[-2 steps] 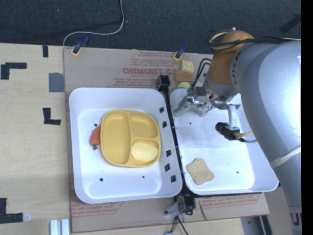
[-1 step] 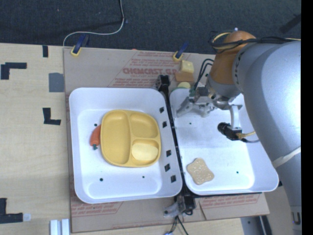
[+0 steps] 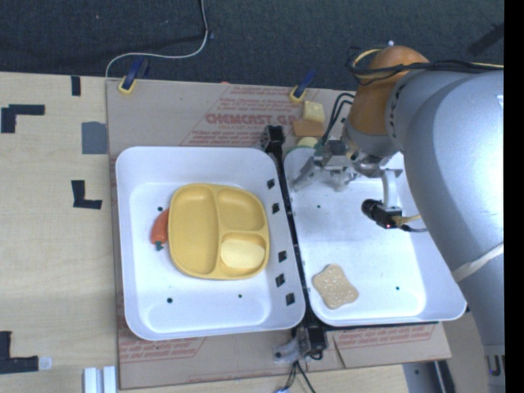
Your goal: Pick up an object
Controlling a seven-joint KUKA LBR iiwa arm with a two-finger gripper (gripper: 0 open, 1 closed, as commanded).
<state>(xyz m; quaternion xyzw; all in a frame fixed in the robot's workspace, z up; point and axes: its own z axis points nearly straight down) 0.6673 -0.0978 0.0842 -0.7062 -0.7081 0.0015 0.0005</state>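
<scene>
Closest to the lens: a tan, lumpy biscuit-shaped piece (image 3: 335,286), flat on the floor of the right bin (image 3: 442,305), near the front wall and a bit toward the inner edge. Probably the easiest pick here. Looks light, thin and fairly stiff, maybe foam or plastic play food, so no real risk of crushing. Lying that flat though, best squeezed across its narrow width from straight above. Decent bare floor all round it, front wall near but not touching.

Next over, in the left bin (image 3: 131,219): a yellow divided plate (image 3: 196,219) with a pale yellow rounded piece (image 3: 243,253) in its near-right compartment. Smooth and domed by the look of it, likely slippery, and boxed in by the compartment ridges. Tucked against the plate's left edge, a small orange piece (image 3: 159,227), half hidden, awkward to reach between plate and bin wall.

Further back, the gripper (image 3: 327,169) low at the far-left corner of the right bin, just beside the rims where the bins meet. Can't tell if it's apart or together, and nothing visibly in it. Well apart from the biscuit. Bulky grey arm (image 3: 458,154) over the bin's right side, so plan to come toward the front along the middle.

Farthest: a couple of small tan and yellow blocks (image 3: 309,125) on the cardboard just behind the bins.
</scene>
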